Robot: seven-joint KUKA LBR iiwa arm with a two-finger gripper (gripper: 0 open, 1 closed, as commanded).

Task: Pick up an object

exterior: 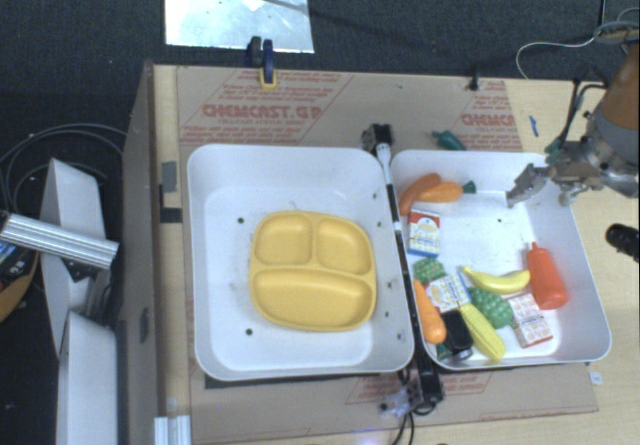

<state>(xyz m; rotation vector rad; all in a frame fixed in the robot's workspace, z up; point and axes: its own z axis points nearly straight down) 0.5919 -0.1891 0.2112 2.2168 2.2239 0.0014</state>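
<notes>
Starting at the left, the left bin (pixel 215 233) holds a yellow sectioned tray (pixel 312 270) near its middle, with bare white floor all round it, widest along the far wall and the left side. A raised rim shared with the right bin (pixel 575 243) runs between the two. In the right bin, two carrots (pixel 432 192) lie at the far left corner with a small carton (pixel 424 232) just beside them. Toward the near side the clutter thickens: another carrot (pixel 430 314), a black block (pixel 457 328), corn (pixel 482 333), a green piece (pixel 491 306), a banana (pixel 497 281), a red-and-white packet (pixel 529 320) and a red bottle (pixel 546 275) sit close together. The far right part of this bin's floor is bare. The gripper (pixel 545 182) hangs over that far right edge, fingers spread, pinching nothing.
</notes>
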